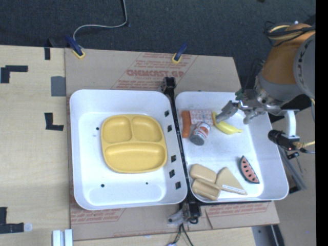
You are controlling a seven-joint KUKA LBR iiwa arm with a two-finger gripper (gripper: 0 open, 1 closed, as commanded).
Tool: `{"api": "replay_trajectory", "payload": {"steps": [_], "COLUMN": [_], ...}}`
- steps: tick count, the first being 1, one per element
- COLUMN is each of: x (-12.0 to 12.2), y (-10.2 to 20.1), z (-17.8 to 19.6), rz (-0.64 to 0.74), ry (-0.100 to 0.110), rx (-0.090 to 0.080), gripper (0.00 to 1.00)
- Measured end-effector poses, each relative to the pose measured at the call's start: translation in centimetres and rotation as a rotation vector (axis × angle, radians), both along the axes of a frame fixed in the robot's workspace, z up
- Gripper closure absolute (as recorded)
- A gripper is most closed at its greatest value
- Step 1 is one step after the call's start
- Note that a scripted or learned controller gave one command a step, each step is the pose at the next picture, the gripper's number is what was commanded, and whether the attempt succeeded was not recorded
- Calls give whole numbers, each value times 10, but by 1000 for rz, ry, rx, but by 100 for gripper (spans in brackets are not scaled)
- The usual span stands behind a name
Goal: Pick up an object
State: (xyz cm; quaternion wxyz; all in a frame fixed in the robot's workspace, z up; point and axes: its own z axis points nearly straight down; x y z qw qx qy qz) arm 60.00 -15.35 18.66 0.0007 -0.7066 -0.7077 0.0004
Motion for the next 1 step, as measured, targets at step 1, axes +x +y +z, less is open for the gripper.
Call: {"api": "replay_trajectory", "payload": {"steps": [1], "x": [41], "y": [10], "z": [-97], "rz": [1], "ry": [-8], "rx": [-2], "gripper": [0]}}
